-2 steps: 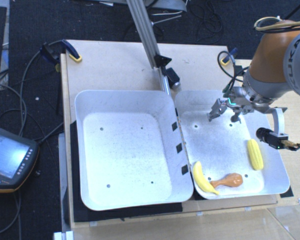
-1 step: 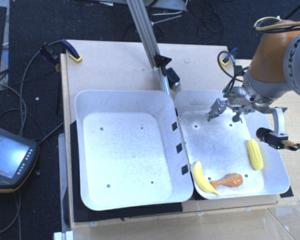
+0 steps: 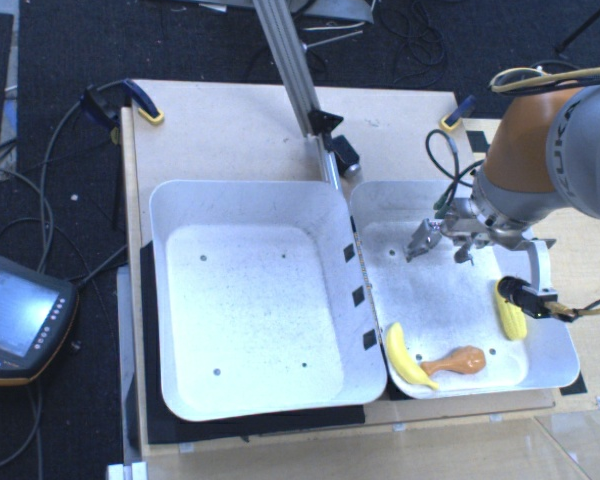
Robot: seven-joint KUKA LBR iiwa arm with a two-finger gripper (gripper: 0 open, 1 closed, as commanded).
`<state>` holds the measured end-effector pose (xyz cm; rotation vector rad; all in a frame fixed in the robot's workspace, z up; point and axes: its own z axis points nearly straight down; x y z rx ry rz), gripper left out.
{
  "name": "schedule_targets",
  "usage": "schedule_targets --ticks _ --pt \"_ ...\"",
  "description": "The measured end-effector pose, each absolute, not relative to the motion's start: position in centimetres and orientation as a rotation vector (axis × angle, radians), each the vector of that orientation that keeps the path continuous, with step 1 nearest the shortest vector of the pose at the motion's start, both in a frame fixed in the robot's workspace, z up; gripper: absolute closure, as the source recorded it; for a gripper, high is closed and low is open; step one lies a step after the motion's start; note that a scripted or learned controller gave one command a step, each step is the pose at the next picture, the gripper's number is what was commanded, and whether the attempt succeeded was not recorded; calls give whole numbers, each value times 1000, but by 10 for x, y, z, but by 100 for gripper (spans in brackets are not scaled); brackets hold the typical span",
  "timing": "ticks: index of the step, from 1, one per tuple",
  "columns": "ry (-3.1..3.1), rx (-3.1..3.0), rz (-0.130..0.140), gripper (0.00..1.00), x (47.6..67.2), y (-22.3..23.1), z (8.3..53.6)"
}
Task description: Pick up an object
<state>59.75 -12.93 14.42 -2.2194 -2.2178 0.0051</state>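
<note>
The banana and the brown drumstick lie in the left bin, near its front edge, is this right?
Not quite: the camera view shows the banana and the brown drumstick in the right bin, near its front edge.

Even, diffuse overhead light fills the scene, bright on the two shallow white plastic bins [image 3: 180, 218], whose floors nearly wash out. Shadows are soft and faint along the bin walls. The dark carpeted floor [image 3: 50, 58] stays dim. Detail is slightly grainy and soft throughout, with no strong glare or edge bending
</note>
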Motion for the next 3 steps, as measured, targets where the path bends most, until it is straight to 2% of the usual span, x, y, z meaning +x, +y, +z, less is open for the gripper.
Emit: schedule_targets --ticks 1,2,3 --pt "-2219 -2219 4 0 596 -129 93" --pt "-2222 -2222 0 100 598 -129 105" --pt "-2225 -2223 -4 100 602 -120 162"
